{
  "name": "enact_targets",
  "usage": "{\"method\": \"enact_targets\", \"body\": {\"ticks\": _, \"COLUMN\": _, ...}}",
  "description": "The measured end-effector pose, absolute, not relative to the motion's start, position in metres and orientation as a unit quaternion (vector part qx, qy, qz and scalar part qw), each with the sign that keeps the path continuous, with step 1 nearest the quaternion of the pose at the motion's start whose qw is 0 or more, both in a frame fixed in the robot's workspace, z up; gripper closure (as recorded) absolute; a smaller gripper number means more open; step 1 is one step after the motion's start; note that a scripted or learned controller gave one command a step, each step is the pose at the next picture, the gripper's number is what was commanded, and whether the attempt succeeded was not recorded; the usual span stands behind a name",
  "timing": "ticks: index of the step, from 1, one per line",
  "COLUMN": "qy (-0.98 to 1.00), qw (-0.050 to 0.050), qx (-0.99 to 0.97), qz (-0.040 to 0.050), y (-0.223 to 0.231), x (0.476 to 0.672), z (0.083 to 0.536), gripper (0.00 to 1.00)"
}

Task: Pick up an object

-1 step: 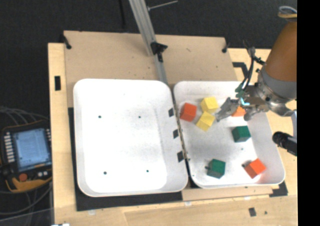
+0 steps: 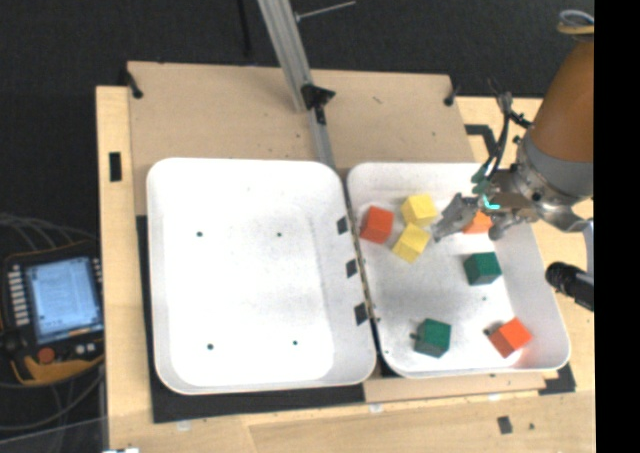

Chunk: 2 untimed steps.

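Orange block under me: a small orange block [image 2: 480, 224] sits in the right bin [image 2: 530, 341], near the top edge, right below my end effector [image 2: 468, 213]. My fingers partly hide it.
My end effector: it hangs low over that block. I cannot tell if my fingers are apart or together, and I cannot see a block gripped between them.
How it will handle: I think the block is light, hard and stiff, maybe wood or foam. It should not squash or break. Its flat sides look easy to pinch, so I would take it on two opposite flat faces, near the middle.
Yellow blocks: two yellow blocks [image 2: 415, 226] sit touching each other, just to the left of my end effector. They are close enough that a finger could bump them.
Other orange blocks: one orange block [image 2: 376, 225] is near the bin's left wall, beside the yellow pair. Another orange block [image 2: 509, 336] lies in the lower right corner, well apart.
Green blocks: one green block [image 2: 482, 268] is just below my target. One more green block [image 2: 432, 337] sits near the bottom edge.
Left bin: the left bin [image 2: 250, 271] is white, side by side with the right one.
Bench: the bench [image 2: 240, 106] is tan board under both bins.
Pole: a grey pole [image 2: 285, 26] leans in from the top, far from my reach.
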State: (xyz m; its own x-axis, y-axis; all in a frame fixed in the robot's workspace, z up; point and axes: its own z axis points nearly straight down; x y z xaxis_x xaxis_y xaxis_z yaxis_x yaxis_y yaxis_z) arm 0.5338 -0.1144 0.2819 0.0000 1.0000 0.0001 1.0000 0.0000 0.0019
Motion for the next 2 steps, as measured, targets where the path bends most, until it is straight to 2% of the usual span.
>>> {"method": "enact_targets", "body": {"ticks": 2, "qy": 0.707, "qw": -0.002, "qx": 0.708, "qz": -0.0023, "y": -0.123, "x": 0.53, "z": 0.169, "gripper": 0.0}}
